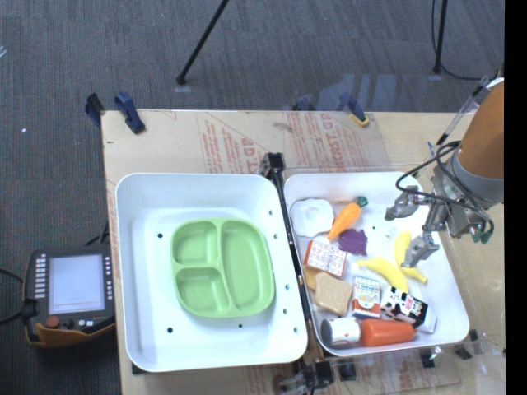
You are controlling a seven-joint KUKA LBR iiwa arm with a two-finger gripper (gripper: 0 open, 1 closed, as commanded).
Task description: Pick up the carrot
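The grey arm w/ orange band is seen reaching in from the right, wrist bent down over the right shallow white bin. The two-finger end effector is held above the bin's right part, fingers apart, nothing between them. The small orange carrot w/ green top lies tilted in the bin's upper middle, beside a white round lump and touching a purple piece, well apart from the end effector. A yellow banana lies nearer the fingers.
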